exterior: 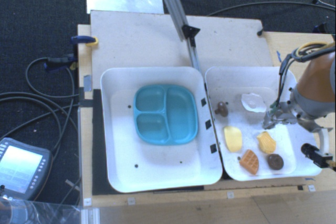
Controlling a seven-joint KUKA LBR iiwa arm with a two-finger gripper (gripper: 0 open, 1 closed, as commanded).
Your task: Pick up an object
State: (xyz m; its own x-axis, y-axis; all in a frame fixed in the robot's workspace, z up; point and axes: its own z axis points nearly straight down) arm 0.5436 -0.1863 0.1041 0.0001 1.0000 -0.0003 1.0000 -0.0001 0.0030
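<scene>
The right bin (212, 84) holds several small items: a brown lump (221, 109), a clear crumpled piece (253, 102), a yellow slab (233, 139), a yellow-orange piece (266, 142), a waffle-like orange piece (250, 161) and a dark brown round cookie (275, 161). My gripper (269, 122) hangs low in this bin, between the clear piece and the yellow-orange piece. The arm's orange band (317, 80) sits above it at the right.
The left bin (113, 128) holds a teal divided plate (165, 114). A grey pole (173, 0) slants over the bench from the top. Cables and a teach pendant (21, 165) lie on the floor at the left.
</scene>
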